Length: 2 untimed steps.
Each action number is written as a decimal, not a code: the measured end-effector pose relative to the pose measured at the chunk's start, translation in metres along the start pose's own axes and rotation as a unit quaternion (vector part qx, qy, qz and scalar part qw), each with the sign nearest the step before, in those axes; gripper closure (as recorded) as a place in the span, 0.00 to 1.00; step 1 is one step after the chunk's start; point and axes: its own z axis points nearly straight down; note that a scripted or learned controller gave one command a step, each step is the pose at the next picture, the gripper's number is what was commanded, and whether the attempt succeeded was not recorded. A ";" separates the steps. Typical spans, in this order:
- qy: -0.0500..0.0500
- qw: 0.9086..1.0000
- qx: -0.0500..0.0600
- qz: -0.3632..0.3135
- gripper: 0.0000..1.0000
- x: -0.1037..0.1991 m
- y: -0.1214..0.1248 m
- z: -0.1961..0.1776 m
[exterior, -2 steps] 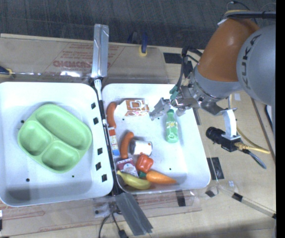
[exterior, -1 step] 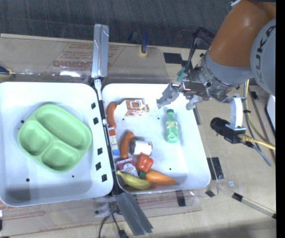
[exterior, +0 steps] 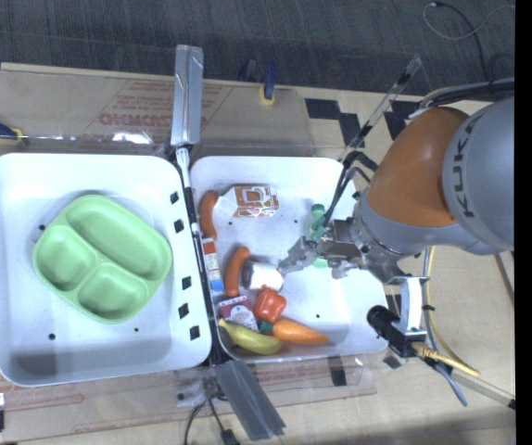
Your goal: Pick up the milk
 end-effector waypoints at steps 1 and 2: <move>0.000 1.000 0.000 -0.002 1.00 0.000 0.001 -0.010; 0.001 0.974 -0.002 0.226 1.00 0.094 -0.011 -0.067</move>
